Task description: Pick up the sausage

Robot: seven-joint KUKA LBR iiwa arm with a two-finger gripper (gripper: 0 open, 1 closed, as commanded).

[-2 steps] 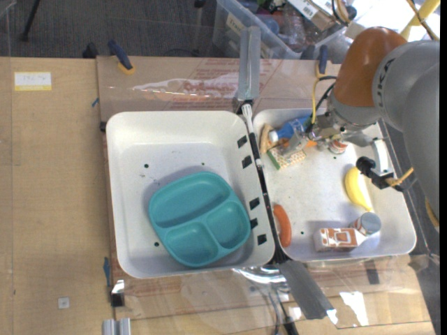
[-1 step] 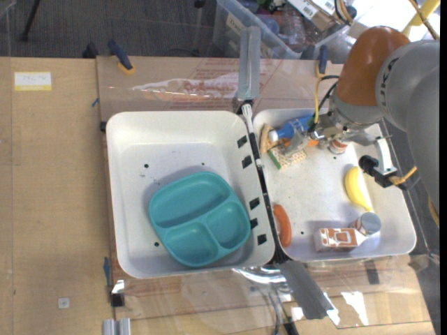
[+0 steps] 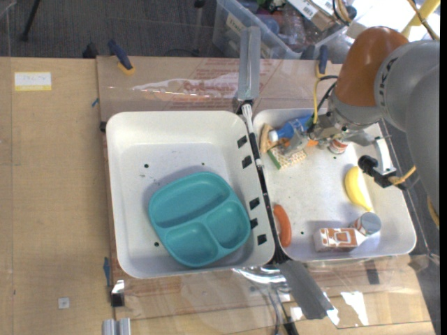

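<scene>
The sausage [image 3: 282,225], orange-red and slightly curved, lies on the floor of the right bin [image 3: 316,195], pressed close to that bin's left wall beside the black-clipped divider [image 3: 254,180] that separates the two bins. Nothing touches it. Just right of the sausage, toward the bin's near edge, rests a small brown-and-white carton [image 3: 338,239], with a grey-capped can [image 3: 368,223] at the carton's far end. Further right of the sausage and a little farther back, a yellow banana [image 3: 357,188] lies along the bin floor. Well beyond the sausage, in the bin's far corner, a cluster of small items gathers: a blue object [image 3: 292,129], a pale cracker-like piece [image 3: 290,158] and a small red-and-white item [image 3: 339,146]. The gripper [image 3: 321,132] hangs over that far cluster, well apart from the sausage, under the grey arm [image 3: 412,68] with its orange band, which enters from the right. Whether the gripper is released or clenched cannot be told at this angle, and no object can be seen in it. Left of the sausage, across the divider, the left bin [image 3: 133,138] holds a teal divided plate [image 3: 199,218] resting on its floor toward the near side. The wooden bench [image 3: 49,187] stretches left of both bins.
</scene>
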